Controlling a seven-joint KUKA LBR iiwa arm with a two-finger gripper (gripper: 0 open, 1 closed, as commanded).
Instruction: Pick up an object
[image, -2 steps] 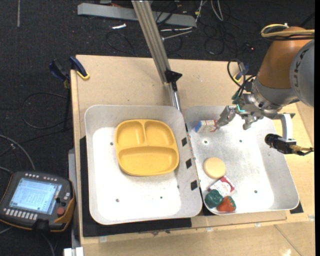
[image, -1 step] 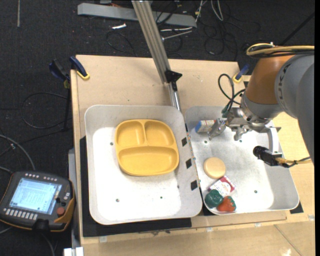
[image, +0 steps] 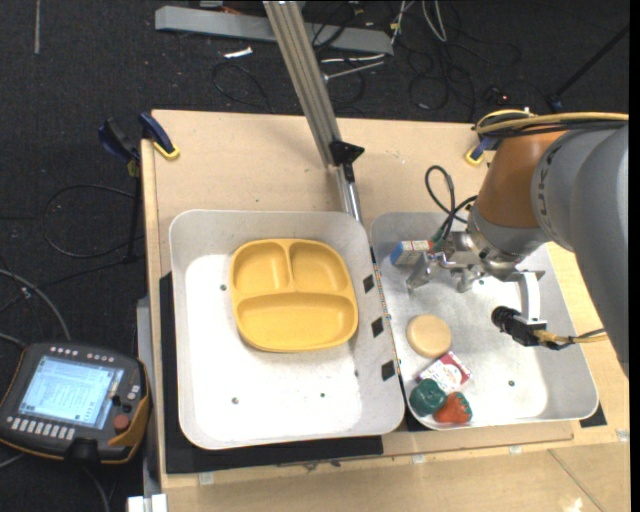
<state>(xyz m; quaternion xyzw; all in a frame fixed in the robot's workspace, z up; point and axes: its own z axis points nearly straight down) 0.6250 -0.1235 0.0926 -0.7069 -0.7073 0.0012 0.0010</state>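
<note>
We judged it the approach step: gripper (image: 437, 268) hung at right-centre of frame, finger state untellable, over the right bin (image: 560, 395), above the tan round object (image: 430, 335), so next needed a descent.

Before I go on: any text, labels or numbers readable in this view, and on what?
None can be read.
Teach pendant: lit screen, content too small to read.
Red-and-white packet in the right bin: print blurred.
Small box by the gripper: markings blurred.
Yellow divided tray: no text.
</note>
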